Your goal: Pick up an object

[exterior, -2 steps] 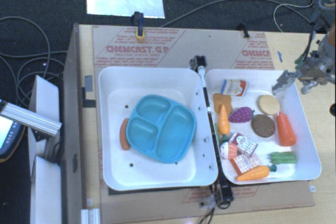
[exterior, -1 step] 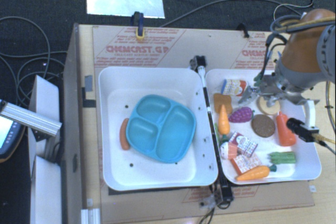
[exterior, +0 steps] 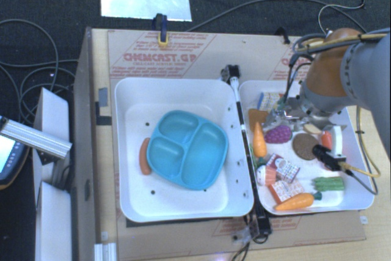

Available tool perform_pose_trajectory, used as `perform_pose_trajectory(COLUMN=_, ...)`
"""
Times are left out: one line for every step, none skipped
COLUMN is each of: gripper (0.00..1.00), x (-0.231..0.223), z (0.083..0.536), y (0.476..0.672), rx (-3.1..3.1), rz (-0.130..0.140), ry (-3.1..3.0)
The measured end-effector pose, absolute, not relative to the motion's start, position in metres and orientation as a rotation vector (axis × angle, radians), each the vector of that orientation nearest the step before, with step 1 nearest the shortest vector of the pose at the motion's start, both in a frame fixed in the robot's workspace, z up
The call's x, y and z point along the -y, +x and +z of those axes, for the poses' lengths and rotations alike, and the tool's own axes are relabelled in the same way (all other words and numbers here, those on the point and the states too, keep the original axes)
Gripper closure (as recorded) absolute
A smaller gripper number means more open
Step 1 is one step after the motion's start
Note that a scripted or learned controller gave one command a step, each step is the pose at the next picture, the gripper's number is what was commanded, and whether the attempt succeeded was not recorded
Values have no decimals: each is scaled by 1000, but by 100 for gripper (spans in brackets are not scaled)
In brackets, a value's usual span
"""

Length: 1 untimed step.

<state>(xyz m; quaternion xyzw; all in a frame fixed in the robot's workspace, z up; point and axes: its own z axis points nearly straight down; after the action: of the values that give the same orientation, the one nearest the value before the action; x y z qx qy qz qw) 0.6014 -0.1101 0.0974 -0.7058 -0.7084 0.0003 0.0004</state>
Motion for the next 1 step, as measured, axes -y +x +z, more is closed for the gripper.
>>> perform_pose_trajectory(gripper=0, x=93, z=85, y=583, rx=2226, rz=-1, ry=-2221)
